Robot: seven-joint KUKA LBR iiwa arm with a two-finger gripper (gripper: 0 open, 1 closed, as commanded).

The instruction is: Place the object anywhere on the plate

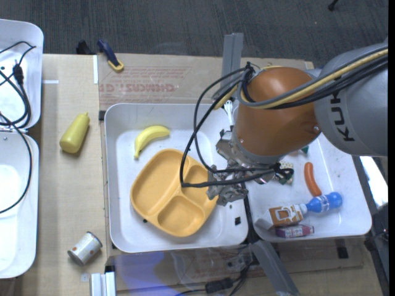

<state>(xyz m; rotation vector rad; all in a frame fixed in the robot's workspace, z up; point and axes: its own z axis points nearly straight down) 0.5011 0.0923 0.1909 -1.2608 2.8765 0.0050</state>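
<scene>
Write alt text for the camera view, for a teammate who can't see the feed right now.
A grey arm with an orange band reaches in from the right, over the right edge of a yellow divided plate in the left white bin. A banana lies beside the plate; a sausage and bottle lie in the right bin.

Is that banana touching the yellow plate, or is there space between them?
Apart. The camera view shows a strip of white bin floor between the banana and the upper rim of the yellow plate; both lie in the left bin.
</scene>
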